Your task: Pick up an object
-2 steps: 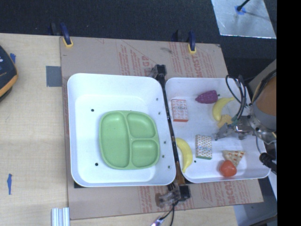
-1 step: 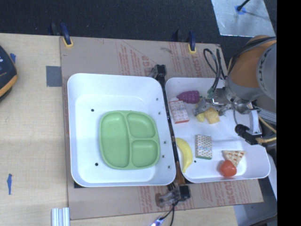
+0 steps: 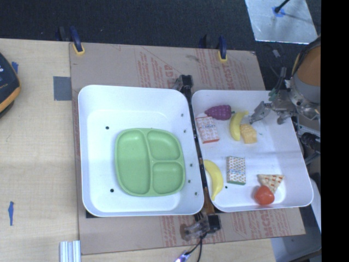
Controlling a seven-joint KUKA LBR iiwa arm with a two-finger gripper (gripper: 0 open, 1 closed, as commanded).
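Note:
The right bin [image 3: 283, 152] holds several toy foods: purple grapes [image 3: 218, 112], a banana [image 3: 235, 125], a yellow block [image 3: 249, 134], a pink-and-white carton [image 3: 207, 129], a green-and-white carton [image 3: 236, 170], a second banana [image 3: 214, 178], a pizza slice [image 3: 271, 180] and a red tomato [image 3: 264, 196]. My gripper [image 3: 270, 115] hovers over the bin's far right corner, just right of the first banana and the yellow block. Its fingers stand apart, open, with nothing between them.
The left bin [image 3: 98, 119] holds a green divided plate [image 3: 149, 161]. Both bins rest on a cardboard sheet [image 3: 136, 64] clamped at the far edge. A dark device [image 3: 6, 83] lies at the bench's left edge.

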